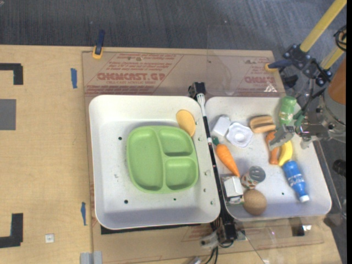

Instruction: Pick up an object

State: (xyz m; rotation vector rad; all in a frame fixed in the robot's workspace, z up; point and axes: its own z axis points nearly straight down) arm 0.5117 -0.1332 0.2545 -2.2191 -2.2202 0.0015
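Camera view: over the right bin (324, 202) the gripper (286, 132) hangs just above a banana (285, 153). Whether it grips anything, I cannot tell. A green tray (162, 159) fills the left bin (104, 147).

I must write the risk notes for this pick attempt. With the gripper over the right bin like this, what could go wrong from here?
1. The gripper is over a tight cluster: a banana, an orange piece and a green bottle. It may catch two things, or none.
2. The blue bottle lies just below on the bin floor; a nudge could roll it.
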